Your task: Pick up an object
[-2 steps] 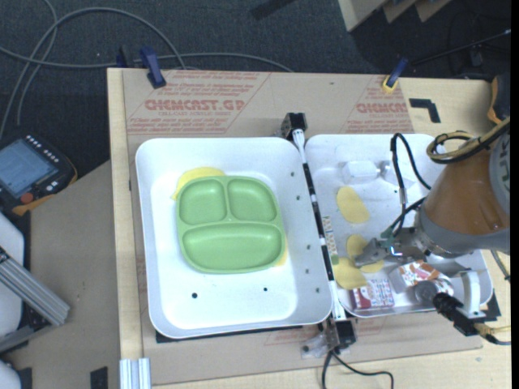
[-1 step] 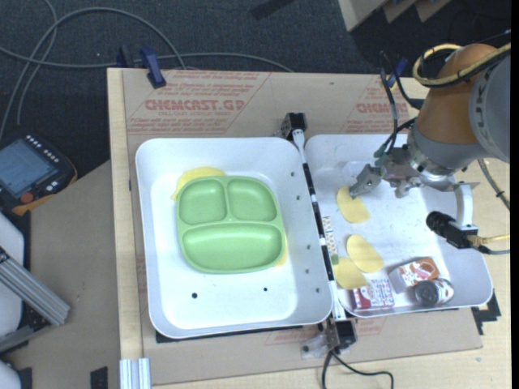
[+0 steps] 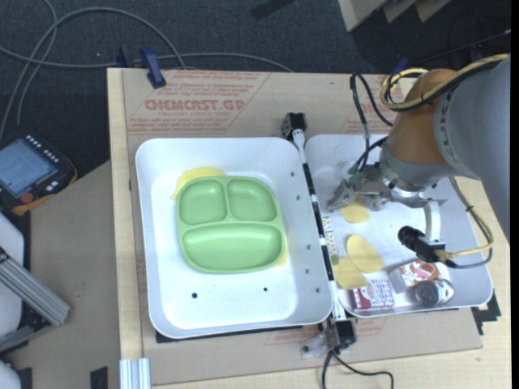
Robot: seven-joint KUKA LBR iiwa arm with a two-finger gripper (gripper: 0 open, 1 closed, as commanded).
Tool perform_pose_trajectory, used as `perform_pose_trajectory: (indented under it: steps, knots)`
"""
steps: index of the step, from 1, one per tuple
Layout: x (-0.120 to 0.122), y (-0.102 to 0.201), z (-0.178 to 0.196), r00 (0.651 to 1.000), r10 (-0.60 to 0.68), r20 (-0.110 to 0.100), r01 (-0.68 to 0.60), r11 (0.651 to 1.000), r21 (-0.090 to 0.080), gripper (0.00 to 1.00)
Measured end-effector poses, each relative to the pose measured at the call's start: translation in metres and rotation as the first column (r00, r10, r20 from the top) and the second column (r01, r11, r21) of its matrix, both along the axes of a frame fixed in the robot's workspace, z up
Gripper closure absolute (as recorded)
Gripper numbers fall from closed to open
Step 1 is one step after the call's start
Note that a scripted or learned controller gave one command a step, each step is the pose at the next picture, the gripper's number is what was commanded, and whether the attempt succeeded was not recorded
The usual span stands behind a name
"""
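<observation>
In the camera view, the claw (image 3: pixel 350 191) hangs low in the right bin (image 3: pixel 474 241), right of the frame's centre, just above a yellow chip (image 3: pixel 355 213). How wide it is I cannot tell. Two more yellow chips (image 3: pixel 364 254) and a small can (image 3: pixel 420 282) lie at lower right. The left bin (image 3: pixel 158 217) holds a green divided plate (image 3: pixel 231 224).

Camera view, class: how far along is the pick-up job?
Done: the gripper has reached into the right bin, above a yellow chip. In hand: nothing visibly. Left: grasping and lifting an item; chips, red packet and can lie in the bin.
</observation>
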State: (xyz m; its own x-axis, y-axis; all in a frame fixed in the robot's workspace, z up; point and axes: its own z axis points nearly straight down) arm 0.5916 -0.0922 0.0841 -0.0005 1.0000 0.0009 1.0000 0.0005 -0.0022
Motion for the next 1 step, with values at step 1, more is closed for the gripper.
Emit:
perform_pose_trajectory:
  steps: [1]
  knots:
    - [0.0007, -0.0001, 0.0104, 1.0, 0.0, 0.002, 0.0, 1.0, -0.001, 1.0]
